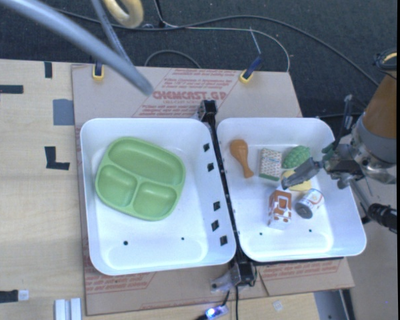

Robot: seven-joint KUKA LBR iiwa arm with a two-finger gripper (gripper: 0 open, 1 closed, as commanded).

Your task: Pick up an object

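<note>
Status: pick not yet made, judging from how things lie. The two-finger gripper (305,170) on the grey arm reaches in low over the right shallow white bin (333,242), its dark tip among the items at a small yellow curved piece (292,177) (possibly a toy banana). Whether anything sits between the fingers, or how far apart they stand, cannot be told from this slant; the tip is too dark and small. Nothing is lifted clear of the bin floor as far as I can see, so closing, lifting and carrying out all appear to remain.

Contents, placed relative to the black divider (217,179) between the bins:

- Right of the divider, nearest it: a brown drumstick-shaped toy (240,155), lying loose.
- Further right: a pale flat packet with a speckled green face (270,163), then a green bumpy rounded item (296,157) just beside the gripper tip.
- Lower, further from the divider: a small red-and-white carton (280,207), and a short silvery can on its side (309,203) next to it.
- Left of the divider: the left white bin (107,245) holds one light green plastic tray with three compartments (141,178), nothing in it.

Likely candidate objects are the yellow piece or the green bumpy item.
</note>
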